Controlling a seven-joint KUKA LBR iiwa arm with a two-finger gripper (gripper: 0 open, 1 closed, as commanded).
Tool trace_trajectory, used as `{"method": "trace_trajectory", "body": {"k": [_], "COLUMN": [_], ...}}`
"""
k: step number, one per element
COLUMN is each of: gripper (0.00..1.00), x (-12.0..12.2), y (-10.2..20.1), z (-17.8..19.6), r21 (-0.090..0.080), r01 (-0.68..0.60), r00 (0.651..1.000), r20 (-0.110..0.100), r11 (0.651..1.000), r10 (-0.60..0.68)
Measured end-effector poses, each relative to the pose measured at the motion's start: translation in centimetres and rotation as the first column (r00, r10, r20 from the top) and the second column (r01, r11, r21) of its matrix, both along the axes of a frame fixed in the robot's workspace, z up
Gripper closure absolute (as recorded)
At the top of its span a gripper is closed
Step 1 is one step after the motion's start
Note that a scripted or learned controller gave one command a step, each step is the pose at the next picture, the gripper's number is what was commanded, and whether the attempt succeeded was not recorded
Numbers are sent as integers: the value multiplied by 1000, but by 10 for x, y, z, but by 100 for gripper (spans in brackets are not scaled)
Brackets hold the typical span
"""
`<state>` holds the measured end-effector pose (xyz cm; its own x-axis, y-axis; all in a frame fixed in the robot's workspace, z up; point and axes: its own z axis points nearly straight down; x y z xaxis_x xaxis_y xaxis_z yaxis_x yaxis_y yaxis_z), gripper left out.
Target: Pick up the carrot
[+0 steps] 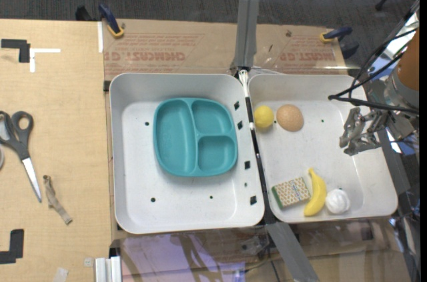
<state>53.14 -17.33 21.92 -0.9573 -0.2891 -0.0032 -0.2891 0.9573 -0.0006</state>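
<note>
My gripper point(355, 139) hangs over the right side of the right bin point(373, 207), near its right wall. Its fingers point(347, 138) point down and stand open with nothing between them. To its left, at the back of that bin, lie a yellow lemon point(263, 117) and a tan egg-shaped piece point(289, 118). A banana point(315, 193), a small patterned box point(291, 191) and a white ball point(337, 201) sit at the front of the bin, below the gripper in the view.
The left bin point(127, 207) holds a teal divided plate point(195, 137). A grey divider bar point(247, 34) runs between the bins at the back. Scissors point(20, 141) lie on the cardboard at the far left. Cables point(373, 74) trail by the arm.
</note>
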Motion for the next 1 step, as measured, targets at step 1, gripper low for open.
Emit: {"method": "trace_trajectory", "body": {"k": [1], "gripper": [100], "x": [-39], "y": [-33], "z": [-56], "r21": [1], "r01": [311], "r00": [950], "r20": [-3], "r11": [950], "r10": [-311]}}
